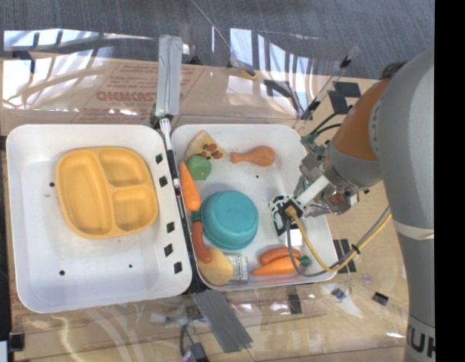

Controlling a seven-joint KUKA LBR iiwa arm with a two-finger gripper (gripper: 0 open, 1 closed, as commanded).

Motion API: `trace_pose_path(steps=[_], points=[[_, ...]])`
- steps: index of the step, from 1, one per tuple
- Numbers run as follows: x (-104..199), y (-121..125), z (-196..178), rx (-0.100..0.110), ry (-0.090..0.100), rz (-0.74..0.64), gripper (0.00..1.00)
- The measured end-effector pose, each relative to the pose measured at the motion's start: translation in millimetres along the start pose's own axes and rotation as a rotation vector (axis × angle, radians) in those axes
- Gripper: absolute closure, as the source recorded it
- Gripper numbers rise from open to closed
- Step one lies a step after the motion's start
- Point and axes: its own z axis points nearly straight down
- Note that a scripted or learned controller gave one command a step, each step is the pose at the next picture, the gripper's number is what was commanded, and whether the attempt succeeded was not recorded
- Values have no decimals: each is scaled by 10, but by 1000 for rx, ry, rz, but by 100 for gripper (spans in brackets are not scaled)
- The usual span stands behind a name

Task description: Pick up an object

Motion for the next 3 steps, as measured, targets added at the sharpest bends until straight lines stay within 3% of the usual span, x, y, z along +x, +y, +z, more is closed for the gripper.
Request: trace_pose_path(steps=[1, 2, 3], points=[[89, 68, 259, -2, 4, -40, 100], [344, -367, 647, -2, 7, 232, 100], [28, -1287, 764, -1, 7, 267, 100]])
